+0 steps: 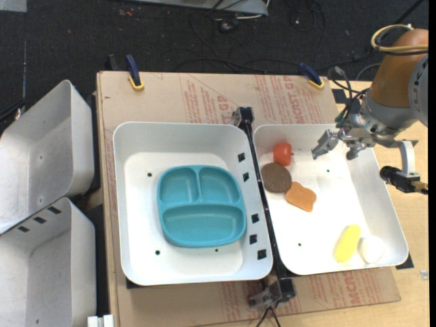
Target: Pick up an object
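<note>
The right bin [381, 203] holds a red round piece [283, 153], a brown disc [276, 178], an orange chunk [301, 197], a yellow oblong piece [347, 243] and a white round piece [372, 249]. My gripper [338, 146] hangs over the bin's far right part, its two fingers spread apart with nothing between them. It is to the right of the red piece and apart from it. A teal divided plate [201, 206] lies in the left bin [129, 203].
Two more white bins [41, 155] stand off the bench at the left. Black clips [245, 116] join the two bins along the middle. Blue and yellow clamps [135, 73] hold the cardboard at the far edge. Cables lie on the floor behind.
</note>
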`<state>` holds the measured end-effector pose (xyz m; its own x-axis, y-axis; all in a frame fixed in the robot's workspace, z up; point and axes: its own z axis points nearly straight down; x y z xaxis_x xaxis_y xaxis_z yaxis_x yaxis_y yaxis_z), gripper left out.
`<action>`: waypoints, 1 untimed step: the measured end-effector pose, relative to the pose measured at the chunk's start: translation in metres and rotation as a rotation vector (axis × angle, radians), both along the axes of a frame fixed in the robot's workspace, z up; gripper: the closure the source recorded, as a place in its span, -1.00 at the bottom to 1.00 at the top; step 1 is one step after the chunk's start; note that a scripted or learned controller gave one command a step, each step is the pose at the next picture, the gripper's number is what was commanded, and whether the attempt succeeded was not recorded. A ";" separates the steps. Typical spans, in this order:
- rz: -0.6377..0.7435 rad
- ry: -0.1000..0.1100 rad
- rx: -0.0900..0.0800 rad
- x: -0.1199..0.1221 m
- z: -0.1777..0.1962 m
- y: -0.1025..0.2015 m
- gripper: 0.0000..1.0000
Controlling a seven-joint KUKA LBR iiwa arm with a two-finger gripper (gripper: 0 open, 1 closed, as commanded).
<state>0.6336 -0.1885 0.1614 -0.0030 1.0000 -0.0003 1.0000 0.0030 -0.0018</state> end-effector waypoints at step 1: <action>-0.004 0.001 0.000 -0.001 -0.046 -0.007 -1.00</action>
